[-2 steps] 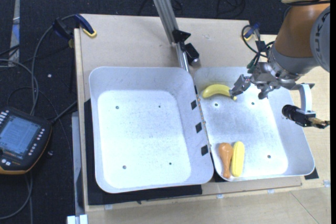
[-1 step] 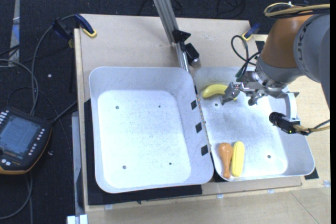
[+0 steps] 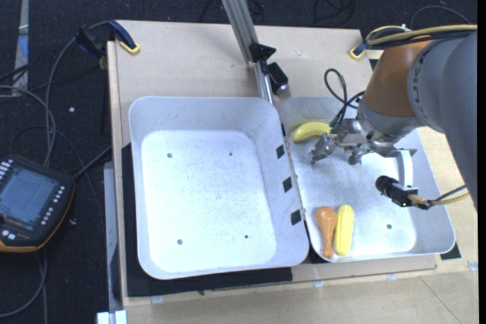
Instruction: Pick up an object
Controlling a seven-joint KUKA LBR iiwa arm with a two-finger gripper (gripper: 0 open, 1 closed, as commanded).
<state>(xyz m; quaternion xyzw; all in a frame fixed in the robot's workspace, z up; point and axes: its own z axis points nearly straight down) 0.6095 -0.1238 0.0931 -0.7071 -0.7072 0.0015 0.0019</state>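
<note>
A yellow banana [image 3: 309, 132] lies at the far left of the right bin [image 3: 429, 186]. My gripper [image 3: 336, 155] hovers just to the right of and below it, over bare bin floor. Its two fingers [image 3: 318, 153] are spread apart and open, with nothing between them. Near the front edge of that bin an orange carrot-shaped piece [image 3: 326, 228] and a yellow oblong piece [image 3: 344, 230] lie side by side, touching.
The left bin [image 3: 144, 163] sits beside the right one, their walls meeting in the middle. A slanted metal pole [image 3: 239, 11] rises from behind the bins. The arm with its orange band [image 3: 395, 80] covers the right bin's far right corner.
</note>
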